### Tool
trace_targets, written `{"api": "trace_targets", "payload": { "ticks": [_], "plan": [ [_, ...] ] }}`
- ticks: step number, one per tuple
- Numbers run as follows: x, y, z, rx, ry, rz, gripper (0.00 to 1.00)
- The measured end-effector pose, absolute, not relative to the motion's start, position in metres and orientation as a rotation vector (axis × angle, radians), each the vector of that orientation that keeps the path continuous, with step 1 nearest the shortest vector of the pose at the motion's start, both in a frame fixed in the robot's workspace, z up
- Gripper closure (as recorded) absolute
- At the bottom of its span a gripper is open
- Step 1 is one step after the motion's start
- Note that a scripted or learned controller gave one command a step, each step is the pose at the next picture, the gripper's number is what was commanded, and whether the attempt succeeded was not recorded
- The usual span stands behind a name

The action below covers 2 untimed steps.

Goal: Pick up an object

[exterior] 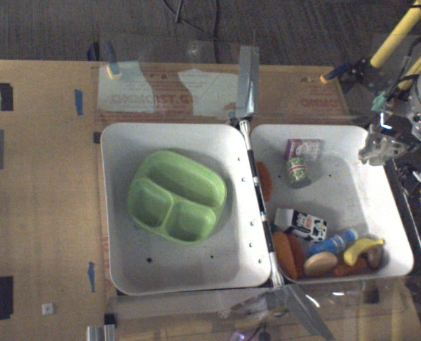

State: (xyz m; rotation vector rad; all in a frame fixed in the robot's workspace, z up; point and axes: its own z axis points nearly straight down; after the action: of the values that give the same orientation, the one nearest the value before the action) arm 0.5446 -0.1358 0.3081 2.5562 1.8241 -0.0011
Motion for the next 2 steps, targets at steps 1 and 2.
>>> {"api": "trace_targets", "payload": {
  "ticks": [1,2],
  "plan": [
    [0.545,-0.135,0.308,2.556,1.825,-0.001,0.0],
    [0.513,-0.09,0.097,2.382,2.051,-0.001,0.0]
  ]
}}
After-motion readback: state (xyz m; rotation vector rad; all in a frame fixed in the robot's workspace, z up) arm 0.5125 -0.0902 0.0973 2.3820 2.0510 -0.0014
